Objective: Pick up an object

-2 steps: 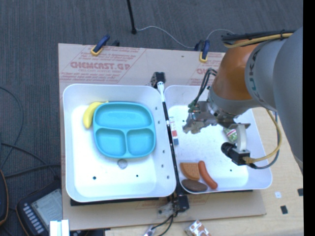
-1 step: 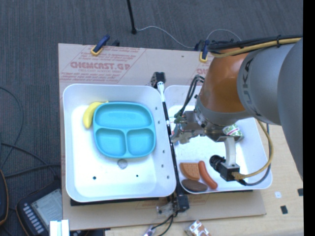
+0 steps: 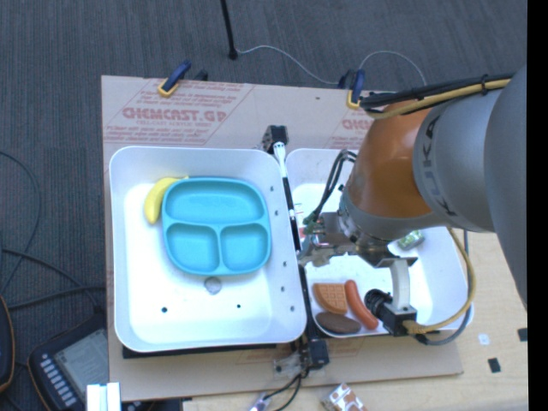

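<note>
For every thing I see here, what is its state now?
Blue divided tray: flat in left bin.
Banana: lying against the tray's left edge.
Toy food pieces: lying at right bin's front.
Arm: over right bin.

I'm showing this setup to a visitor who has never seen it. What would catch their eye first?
Probably the big grey arm with its orange band, looming over the right bin from the right. Next, the bright blue divided tray in the left bin, with a yellow banana tucked against its upper left edge. Toy food, including a hot dog, lies at the right bin's near edge.
</note>
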`<state>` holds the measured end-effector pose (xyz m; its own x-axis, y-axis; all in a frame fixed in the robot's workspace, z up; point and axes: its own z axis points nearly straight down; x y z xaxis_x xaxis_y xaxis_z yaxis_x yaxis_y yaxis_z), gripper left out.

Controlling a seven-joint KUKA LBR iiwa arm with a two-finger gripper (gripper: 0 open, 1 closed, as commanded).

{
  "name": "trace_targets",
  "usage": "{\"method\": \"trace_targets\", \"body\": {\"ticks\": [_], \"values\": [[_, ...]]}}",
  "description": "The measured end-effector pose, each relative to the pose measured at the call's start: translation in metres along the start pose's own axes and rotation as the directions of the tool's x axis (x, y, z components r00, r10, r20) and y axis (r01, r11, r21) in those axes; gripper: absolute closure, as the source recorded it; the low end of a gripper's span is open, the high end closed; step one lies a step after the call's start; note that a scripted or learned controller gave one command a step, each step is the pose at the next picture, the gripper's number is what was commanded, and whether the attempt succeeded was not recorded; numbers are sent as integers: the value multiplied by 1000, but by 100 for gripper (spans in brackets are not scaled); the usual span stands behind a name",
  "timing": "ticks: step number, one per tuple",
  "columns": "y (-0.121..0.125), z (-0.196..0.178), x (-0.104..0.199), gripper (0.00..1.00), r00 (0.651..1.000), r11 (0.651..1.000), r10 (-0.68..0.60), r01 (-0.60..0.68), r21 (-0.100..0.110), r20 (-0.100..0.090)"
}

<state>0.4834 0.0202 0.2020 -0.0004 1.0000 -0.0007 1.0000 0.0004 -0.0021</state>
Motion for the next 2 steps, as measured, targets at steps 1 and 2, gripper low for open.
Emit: {"method": "trace_targets", "body": {"ticks": [1, 2], "values": [[38, 18, -37, 100, 1000, 1000, 1, -1, 0, 1], [38, 18, -36, 0, 1000, 1000, 1, -1, -1, 1]]}}
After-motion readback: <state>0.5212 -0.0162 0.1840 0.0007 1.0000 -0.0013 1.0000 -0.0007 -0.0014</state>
